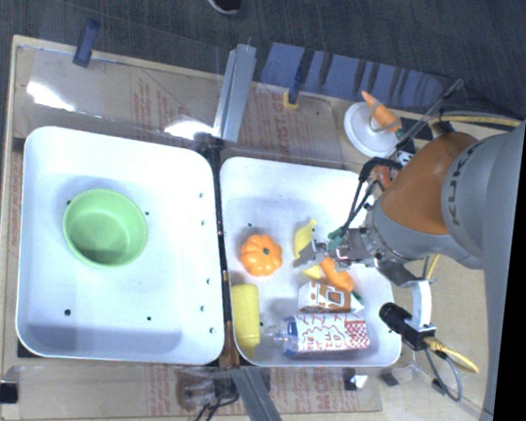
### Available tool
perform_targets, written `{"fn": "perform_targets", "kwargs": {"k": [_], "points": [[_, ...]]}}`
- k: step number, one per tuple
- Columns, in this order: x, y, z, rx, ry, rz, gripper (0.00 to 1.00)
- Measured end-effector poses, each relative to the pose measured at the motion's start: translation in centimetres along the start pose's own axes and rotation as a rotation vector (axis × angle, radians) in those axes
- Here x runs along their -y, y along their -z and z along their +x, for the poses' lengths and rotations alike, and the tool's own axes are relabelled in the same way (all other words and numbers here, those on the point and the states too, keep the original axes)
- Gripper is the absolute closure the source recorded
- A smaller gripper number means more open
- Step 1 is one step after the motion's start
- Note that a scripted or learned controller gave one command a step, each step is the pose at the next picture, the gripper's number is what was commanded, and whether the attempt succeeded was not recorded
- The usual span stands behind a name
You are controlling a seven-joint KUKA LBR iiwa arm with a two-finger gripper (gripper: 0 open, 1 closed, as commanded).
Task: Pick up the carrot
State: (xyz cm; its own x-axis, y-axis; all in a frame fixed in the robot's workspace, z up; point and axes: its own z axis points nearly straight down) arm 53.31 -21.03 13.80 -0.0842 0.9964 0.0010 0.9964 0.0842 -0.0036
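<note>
Starting nearest the camera, bottom of the view: the bench (111,386) showed its brown front edge below both bins.
Right bin (248,180), near edge: a clear bottle with a red-patterned label (324,336) lay on its side along the front wall; a yellow corn cob (248,313) stood just left of it, by the bin's left wall.
Behind the bottle: a small printed carton (328,300) sat touching it.
Carrot (336,275): it lay in the right bin, just behind the carton, toward the bin's right side, directly under the gripper.
Gripper (326,255): it hung low over the carrot; whether the fingers were spread or pinching the carrot could not be told from this view.
Left of the carrot: a small orange pumpkin (262,255) sat mid-bin; a yellow banana (303,238) lay between it and the gripper.
Arm (453,203): grey with an orange band, it reached in from the right over the bin's right wall.
Left bin (35,302): a green bowl (104,227) sat upright at left of centre.
Far bench edge: a white dish holding a small orange piece (372,123) sat behind the right bin.
</note>
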Motion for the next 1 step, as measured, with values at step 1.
{"fn": "perform_targets", "kwargs": {"k": [1], "points": [[0.0,0.0,0.0,0.0,0.0,0.0,0.0]]}}
